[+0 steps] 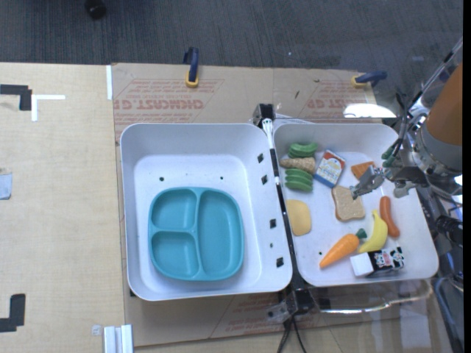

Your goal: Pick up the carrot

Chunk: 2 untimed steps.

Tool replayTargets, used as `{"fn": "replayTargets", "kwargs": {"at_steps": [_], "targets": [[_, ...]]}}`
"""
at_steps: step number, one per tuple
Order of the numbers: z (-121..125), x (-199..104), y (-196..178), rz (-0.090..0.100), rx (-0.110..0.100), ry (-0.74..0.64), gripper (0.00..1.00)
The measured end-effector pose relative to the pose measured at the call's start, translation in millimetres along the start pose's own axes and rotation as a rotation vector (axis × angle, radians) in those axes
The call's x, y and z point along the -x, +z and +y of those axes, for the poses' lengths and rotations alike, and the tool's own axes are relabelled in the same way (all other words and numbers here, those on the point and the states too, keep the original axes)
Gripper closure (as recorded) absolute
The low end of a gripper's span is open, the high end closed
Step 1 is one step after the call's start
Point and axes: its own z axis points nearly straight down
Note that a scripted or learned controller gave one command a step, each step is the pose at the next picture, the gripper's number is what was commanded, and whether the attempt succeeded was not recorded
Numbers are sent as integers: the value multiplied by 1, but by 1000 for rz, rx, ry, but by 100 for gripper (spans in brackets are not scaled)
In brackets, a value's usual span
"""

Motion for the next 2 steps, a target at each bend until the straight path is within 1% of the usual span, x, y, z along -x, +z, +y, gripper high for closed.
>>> {"fn": "replayTargets", "kwargs": {"at_steps": [1,2], "targets": [[-22,-32,129,2,-1,-272,0],[-30,-28,149,2,1,-420,0]]}}
